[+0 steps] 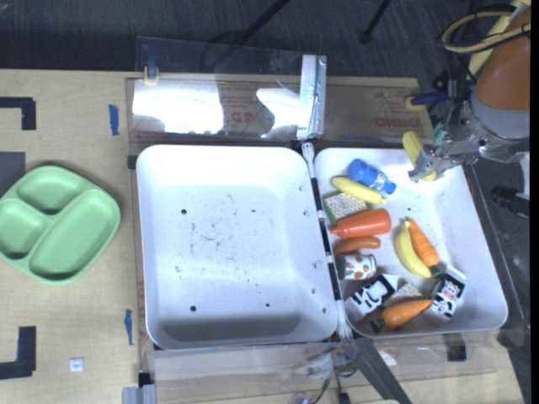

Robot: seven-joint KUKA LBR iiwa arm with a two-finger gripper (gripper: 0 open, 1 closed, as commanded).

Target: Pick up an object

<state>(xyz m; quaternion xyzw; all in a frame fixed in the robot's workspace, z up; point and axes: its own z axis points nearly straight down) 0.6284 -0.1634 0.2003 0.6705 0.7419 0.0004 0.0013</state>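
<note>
Camera view: gripper [424,172] low over right bin's [486,251] far corner, pinching what looks like a yellow banana [412,147], other toys crowded nearer in that bin. Judged mid-pick, grasp apparently made; next calls for a straight lift clear of the rim.

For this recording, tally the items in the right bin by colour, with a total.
Yellow (bananas): 3 – by the gripper, under the blue item, lower right
Orange or red: 4 –
Blue: 1
Black-and-white: 2 –
Other small printed items: 2 –
Total: 12, though the clutter makes this approximate.
</note>
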